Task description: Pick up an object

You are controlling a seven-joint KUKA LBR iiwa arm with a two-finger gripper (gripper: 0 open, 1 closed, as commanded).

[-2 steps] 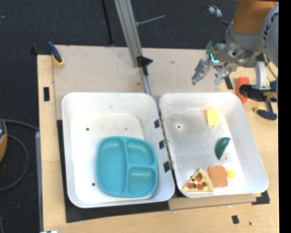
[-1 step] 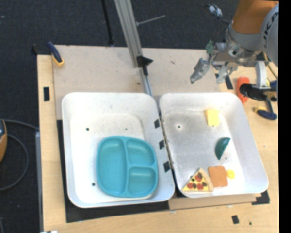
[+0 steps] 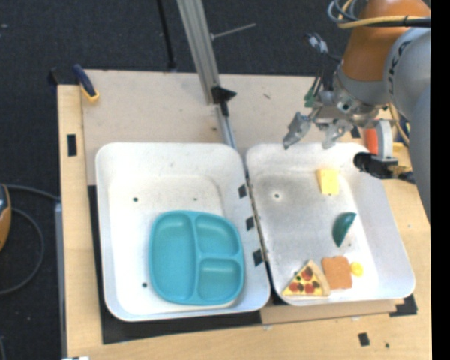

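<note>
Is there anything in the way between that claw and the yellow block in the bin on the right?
Nothing visible. The gripper hangs over the far edge of the right bin, and the yellow block lies just in front of it on bare bin floor. The green piece, the pizza slice and the orange piece lie nearer the camera.

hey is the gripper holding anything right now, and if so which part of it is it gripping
Nothing is held. The gripper hangs with open jaws over the far edge of the right bin, with no object between them.

Arm (image 3: 394,43) cut off at right edge; bench (image 3: 165,103) bottom cropped.
</note>
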